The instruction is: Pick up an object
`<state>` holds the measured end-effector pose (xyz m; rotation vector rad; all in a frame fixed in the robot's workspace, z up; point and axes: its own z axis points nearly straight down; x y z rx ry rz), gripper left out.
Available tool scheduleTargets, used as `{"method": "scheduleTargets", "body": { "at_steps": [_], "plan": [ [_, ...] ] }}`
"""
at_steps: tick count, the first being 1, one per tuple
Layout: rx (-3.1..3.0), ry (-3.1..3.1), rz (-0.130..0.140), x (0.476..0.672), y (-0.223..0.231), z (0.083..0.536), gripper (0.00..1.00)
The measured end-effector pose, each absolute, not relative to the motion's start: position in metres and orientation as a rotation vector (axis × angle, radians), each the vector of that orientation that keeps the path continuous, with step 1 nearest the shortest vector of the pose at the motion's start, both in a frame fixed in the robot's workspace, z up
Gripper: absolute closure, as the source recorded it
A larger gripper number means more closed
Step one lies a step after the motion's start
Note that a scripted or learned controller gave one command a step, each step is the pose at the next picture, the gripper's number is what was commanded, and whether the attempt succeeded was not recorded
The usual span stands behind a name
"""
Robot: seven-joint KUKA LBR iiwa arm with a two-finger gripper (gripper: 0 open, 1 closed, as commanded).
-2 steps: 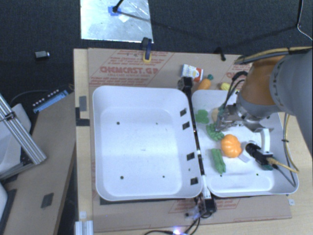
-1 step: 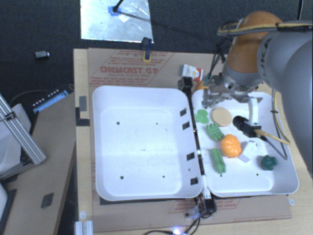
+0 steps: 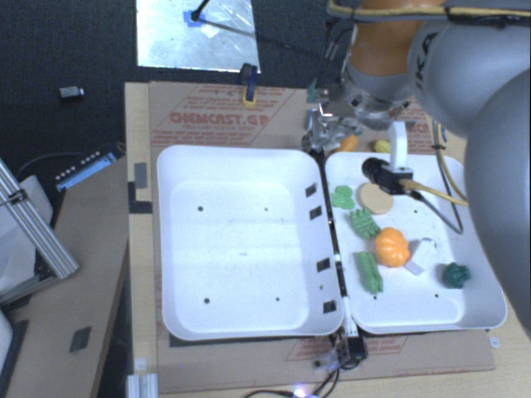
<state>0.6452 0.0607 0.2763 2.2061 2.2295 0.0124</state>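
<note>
The gripper (image 3: 325, 131) is seen in the upper middle of the frame, just above the far rim of the right bin (image 3: 477, 305), close to the place where the two bins meet. Whether it is apart or together cannot be told from this view, because the metal parts are small and partly covered by the wrist. Nothing is seen to be held by it.

Behind the gripper, the grey arm with its orange band (image 3: 398, 7) is seen at the upper right of the frame.

The things that could be picked are all found in the right bin, below the gripper in the picture. A small orange piece (image 3: 348, 143) and a yellow piece (image 3: 381, 146) are placed near the far rim, closest to the gripper. Lower, a round tan disc (image 3: 375, 199) is seen, with a small green piece (image 3: 342, 196) beside it on the left. Further down, an orange ball-like object (image 3: 392, 247), a long green object (image 3: 369, 272) and a dark green object (image 3: 455, 275) are placed. The left bin (image 3: 174, 305) is seen at the middle left of the frame.

The step in hand is judged to be the approach: no object is grasped yet. For the next move, one object must be chosen, the gripper must be brought over it and lowered, and then a grasp must be made.
</note>
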Motion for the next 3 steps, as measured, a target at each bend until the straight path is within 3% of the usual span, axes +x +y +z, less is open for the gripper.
{"method": "scheduleTargets", "body": {
  "at_steps": [1, 2, 3],
  "plan": [
    [2.204, 2.231, 0.017, 0.670, 0.136, 0.353, 1.00],
    [2.212, 2.238, -0.005, 0.649, 0.228, 0.244, 1.00],
    [2.223, 2.222, -0.001, 0.581, 0.189, 0.314, 1.00]
  ]
}}
